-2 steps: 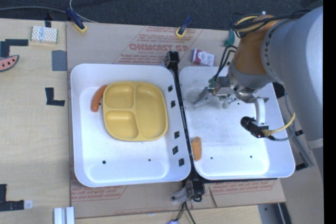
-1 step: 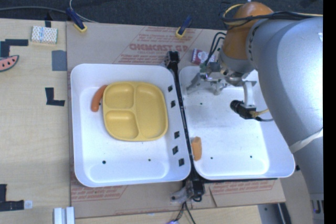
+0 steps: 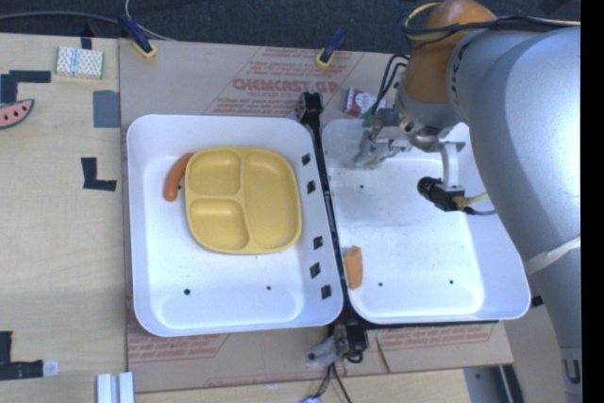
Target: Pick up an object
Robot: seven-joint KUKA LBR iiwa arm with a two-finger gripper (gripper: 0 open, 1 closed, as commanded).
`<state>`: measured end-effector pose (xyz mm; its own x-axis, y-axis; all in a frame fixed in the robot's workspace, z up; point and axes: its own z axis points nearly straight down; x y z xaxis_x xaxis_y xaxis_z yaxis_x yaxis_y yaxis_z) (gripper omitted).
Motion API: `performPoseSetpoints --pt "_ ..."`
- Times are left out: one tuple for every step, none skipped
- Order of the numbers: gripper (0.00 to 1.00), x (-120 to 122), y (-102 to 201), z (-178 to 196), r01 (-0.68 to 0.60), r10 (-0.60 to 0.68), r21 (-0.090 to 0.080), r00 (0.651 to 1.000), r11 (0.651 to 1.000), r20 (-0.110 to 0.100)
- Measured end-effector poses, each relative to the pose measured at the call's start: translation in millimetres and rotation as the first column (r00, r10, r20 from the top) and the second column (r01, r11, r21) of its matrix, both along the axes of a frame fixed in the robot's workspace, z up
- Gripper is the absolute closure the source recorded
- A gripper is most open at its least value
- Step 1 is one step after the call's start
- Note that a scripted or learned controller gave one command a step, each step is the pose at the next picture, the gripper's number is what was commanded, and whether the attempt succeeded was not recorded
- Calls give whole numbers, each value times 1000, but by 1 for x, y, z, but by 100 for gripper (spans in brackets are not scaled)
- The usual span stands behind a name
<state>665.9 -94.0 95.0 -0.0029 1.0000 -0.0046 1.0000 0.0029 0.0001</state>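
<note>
The gripper (image 3: 370, 152) hangs over the far left corner of the right bin (image 3: 425, 297), below the orange band of the wrist (image 3: 444, 52). A small orange piece (image 3: 353, 267) lies against the right bin's left wall, well toward the front and apart from the gripper. In the left bin (image 3: 217, 302) sits a yellow divided plate (image 3: 243, 200). An orange sausage-shaped piece (image 3: 174, 176) lies right beside the plate's left rim. I see nothing held under the gripper.
The grey arm (image 3: 528, 127) covers the right bin's right side. A black divider (image 3: 319, 203) runs between the bins. A black cable end (image 3: 439, 193) hangs over the right bin. Clips (image 3: 330, 47) and a small packet (image 3: 357, 101) rest on the cardboard behind the bins.
</note>
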Motion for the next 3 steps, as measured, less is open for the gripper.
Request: performPoseSetpoints --pt "0 0 0 0 0 0 0 1000 1000 0" --pt "100 0 0 9 -1 1 -2 1000 1000 -1" --pt "0 0 0 9 -1 1 -3 1000 1000 -1"
